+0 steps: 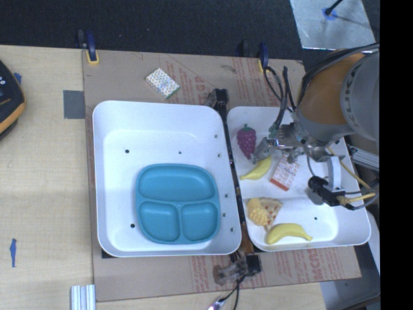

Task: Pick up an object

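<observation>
The right bin point(348, 234) holds several toy foods. A purple grape bunch point(246, 139) lies at its far left, with a yellow banana point(257, 170) just below it. A white and orange packet point(284, 173) lies in the middle. Nearer the front are a yellow-orange pizza-like piece point(263, 210) and a second banana point(287, 233). My gripper point(279, 148) hangs over the bin's upper middle, right above the packet's top edge and between the grapes and the arm's wrist. The orange band point(326, 95) sits behind it. Nothing visibly lifted.
The left bin point(103, 173) carries a blue three-compartment tray point(177, 202). A small patterned card point(162, 82) lies on the cardboard behind it. A yellow-black device point(8, 102) sits at the far left edge. Black cables point(329, 192) loop over the right bin.
</observation>
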{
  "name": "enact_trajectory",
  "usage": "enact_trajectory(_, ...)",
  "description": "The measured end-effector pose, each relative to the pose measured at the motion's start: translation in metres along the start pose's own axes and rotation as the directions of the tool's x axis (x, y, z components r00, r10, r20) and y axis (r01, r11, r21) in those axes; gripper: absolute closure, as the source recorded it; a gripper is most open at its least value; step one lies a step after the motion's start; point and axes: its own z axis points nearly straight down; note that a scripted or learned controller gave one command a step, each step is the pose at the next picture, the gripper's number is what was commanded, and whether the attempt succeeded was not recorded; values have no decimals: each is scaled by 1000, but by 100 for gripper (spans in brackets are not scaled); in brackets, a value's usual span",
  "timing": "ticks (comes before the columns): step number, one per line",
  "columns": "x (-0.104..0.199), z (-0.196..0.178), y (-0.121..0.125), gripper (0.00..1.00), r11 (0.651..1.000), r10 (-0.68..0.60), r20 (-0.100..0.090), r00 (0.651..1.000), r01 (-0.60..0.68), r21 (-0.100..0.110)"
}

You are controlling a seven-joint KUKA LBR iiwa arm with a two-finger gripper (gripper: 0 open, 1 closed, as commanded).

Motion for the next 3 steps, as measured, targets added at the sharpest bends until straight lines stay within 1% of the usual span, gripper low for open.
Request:
enact_trajectory(1, 6, 28, 27, 0, 1000, -2, 0, 1000, 2, -2)
enact_trajectory(2, 5, 18, 27, 100, 1000, -4, 1, 1000, 4, -1)
enact_trajectory(3, 66, -73, 0, 100, 1000, -2, -2, 1000, 1, -4)
